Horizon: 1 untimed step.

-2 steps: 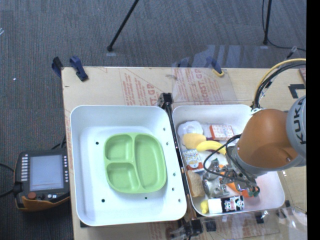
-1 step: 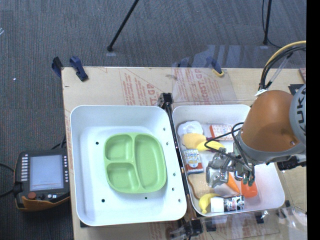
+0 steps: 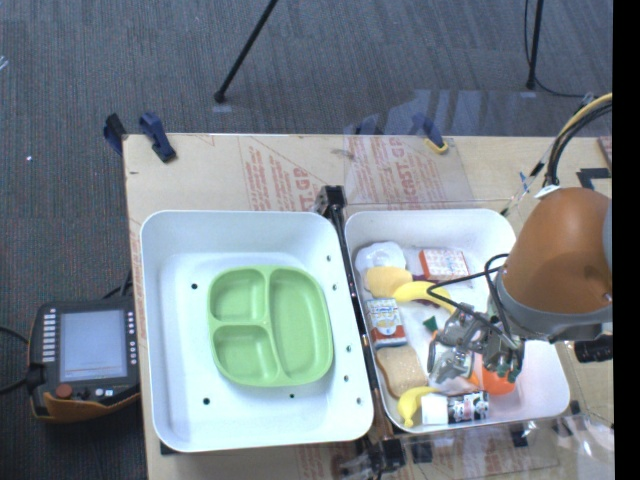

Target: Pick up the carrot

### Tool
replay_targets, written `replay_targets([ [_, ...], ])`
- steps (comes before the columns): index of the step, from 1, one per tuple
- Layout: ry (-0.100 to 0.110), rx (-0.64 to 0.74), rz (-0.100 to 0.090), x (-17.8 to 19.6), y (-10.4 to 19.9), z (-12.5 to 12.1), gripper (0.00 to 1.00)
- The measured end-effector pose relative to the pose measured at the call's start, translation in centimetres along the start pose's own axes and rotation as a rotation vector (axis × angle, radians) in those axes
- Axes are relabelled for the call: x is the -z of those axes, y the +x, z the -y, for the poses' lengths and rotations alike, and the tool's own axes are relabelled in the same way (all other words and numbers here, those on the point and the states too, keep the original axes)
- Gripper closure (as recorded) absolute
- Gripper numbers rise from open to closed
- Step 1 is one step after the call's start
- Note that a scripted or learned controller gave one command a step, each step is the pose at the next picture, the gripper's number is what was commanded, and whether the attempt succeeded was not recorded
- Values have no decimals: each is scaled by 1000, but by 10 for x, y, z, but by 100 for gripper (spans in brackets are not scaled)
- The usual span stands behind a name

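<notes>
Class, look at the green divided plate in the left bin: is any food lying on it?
No. The green divided plate shows three bare compartments; the food lies in the right bin.

Arm (image 3: 560, 258) came in from 3 o'clock, over the right bin (image 3: 470, 218). Gripper (image 3: 468, 353) was low in that bin toward its 5 o'clock corner, in the clutter. An orange thing, probably the carrot (image 3: 497, 380), sat just at the gripper's 4 o'clock; couldn't tell if they touched. Other items in the bin: banana (image 3: 418, 291) at 12 o'clock of the gripper, small carton (image 3: 385, 320) and bread slice (image 3: 402, 368) at 9 o'clock, red-and-white box (image 3: 443, 263) further up. Left bin (image 3: 170, 268) held a green divided plate (image 3: 270, 325), roughly centred. Handheld control pad (image 3: 88, 353) lay on the floor at the bench's 9 o'clock.
</notes>
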<state>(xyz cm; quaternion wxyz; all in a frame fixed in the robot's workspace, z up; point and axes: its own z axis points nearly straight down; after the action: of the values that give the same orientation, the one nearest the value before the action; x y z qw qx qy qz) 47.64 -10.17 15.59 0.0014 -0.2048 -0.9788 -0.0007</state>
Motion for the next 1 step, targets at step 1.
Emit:
replay_targets([
  [1,-1,347,8,91,6,-19,100],
])
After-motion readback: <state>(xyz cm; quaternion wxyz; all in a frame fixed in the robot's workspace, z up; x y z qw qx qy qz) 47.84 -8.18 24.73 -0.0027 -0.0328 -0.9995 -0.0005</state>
